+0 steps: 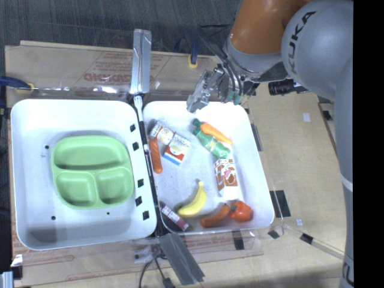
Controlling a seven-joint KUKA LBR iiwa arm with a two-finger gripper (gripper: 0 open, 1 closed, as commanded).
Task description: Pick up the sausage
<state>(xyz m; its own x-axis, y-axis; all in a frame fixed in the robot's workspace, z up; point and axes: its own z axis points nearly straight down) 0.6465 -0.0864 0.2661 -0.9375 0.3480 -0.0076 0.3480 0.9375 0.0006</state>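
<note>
The gripper (pixel 200 99) hangs over the right bin's (pixel 259 161) far rim, at about twelve o'clock, fingers spread and holding nothing. The sausage (pixel 156 155) lies against that bin's left wall, at nine o'clock, just beside a small carton (pixel 176 149). A banana (pixel 194 201) rests toward six o'clock.

Two white bins (pixel 24 161) sat side by side on the tabletop. The left one held one green divided tray (pixel 93 171). In the right one I counted one sausage (pixel 156 155), one banana (pixel 194 201), one carrot (pixel 214 131), one green bottle (pixel 211 141), two small cartons (pixel 177 148), and one brown bottle (pixel 227 177). There was also one orange-red vegetable (pixel 241 210), one reddish-brown piece (pixel 215 216) beside it, and one dark item (pixel 173 215) I couldn't identify.
</note>
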